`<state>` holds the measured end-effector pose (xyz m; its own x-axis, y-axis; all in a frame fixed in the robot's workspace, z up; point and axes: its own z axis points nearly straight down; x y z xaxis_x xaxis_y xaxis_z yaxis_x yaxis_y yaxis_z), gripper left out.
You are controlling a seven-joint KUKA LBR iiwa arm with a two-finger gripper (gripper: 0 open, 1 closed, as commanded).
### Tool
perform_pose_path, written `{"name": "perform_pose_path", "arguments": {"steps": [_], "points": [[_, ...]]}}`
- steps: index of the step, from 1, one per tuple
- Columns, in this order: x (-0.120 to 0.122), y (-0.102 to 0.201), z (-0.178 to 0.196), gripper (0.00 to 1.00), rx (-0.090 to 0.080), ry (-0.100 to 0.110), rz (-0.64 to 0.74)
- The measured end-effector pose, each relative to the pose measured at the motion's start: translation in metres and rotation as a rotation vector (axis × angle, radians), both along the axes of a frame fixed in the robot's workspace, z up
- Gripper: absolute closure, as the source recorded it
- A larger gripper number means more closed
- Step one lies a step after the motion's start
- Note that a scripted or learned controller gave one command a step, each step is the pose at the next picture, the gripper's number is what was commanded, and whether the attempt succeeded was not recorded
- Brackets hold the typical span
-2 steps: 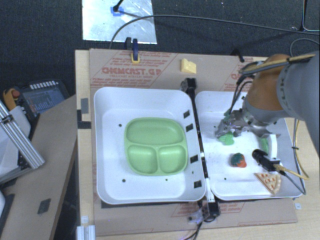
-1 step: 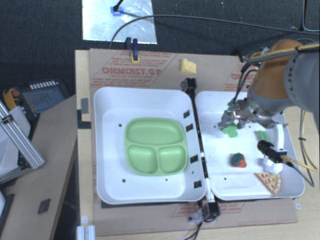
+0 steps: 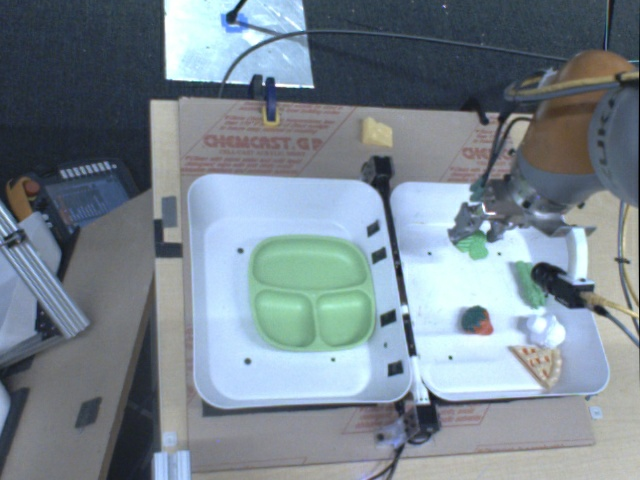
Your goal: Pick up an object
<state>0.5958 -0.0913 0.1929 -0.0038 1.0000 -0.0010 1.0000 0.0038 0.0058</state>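
Gripper [image 3: 468, 230], finger state indeterminate, poised at the right bin's [image 3: 440, 378] upper left; a small green toy [image 3: 475, 248] lies directly beneath it, apparently touching

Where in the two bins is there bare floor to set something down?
Right bin: bare left half, between the divider and strawberry. Crowded toward its right edge. Left bin: bare margin around the green tray. Gripper sits over the green piece.
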Motion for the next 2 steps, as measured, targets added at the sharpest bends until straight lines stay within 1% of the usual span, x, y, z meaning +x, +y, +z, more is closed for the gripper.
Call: {"name": "perform_pose_path", "arguments": {"steps": [1,2], "points": [[0.009,0.006,0.051,1.0,0.0,-0.002,0.001],[0.002,0.061,0.057,1.0,0.003,0.004,0.006]]}}
